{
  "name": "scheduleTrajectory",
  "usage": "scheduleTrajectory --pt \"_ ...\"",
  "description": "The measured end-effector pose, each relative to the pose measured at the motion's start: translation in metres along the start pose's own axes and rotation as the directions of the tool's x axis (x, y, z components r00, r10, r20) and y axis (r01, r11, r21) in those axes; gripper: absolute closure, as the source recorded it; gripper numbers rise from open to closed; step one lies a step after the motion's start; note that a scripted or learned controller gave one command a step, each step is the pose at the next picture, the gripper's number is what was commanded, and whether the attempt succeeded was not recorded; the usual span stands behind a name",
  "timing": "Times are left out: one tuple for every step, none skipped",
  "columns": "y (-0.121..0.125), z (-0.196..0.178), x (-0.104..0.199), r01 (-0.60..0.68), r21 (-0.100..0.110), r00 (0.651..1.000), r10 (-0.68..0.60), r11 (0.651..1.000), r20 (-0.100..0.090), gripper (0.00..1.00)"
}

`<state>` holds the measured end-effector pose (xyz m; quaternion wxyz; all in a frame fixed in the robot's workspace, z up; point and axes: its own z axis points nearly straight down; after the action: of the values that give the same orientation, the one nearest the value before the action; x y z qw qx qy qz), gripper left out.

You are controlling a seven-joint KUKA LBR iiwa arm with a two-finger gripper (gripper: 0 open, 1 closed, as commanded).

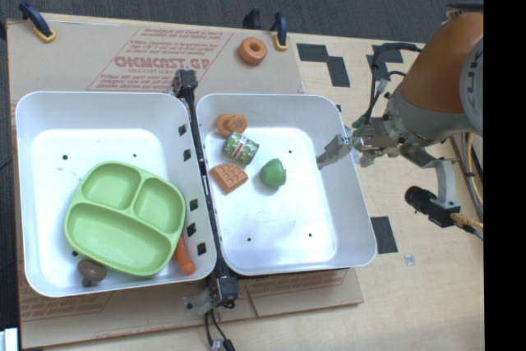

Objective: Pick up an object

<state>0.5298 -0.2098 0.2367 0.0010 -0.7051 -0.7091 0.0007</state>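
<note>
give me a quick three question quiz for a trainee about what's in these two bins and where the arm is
1. True or false: the green divided plate lies in the left bin.
2. Which sits outside both bins? A) green lump B) orange ring on the cardboard C) waffle piece
3. Fill in: the hand is at the right bin's ____ wall.

Key: 1 true; 2 B; 3 right.
</note>
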Motion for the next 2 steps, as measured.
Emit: scheduleTrajectory --pt "-0.007 0.145 -0.001 0.002 0.000 1.000 -0.002 1.000 0.000 0.00" --pt "-0.007 0.134 -0.001 0.007 0.000 1.000 -0.007 1.000 0.002 1.00"
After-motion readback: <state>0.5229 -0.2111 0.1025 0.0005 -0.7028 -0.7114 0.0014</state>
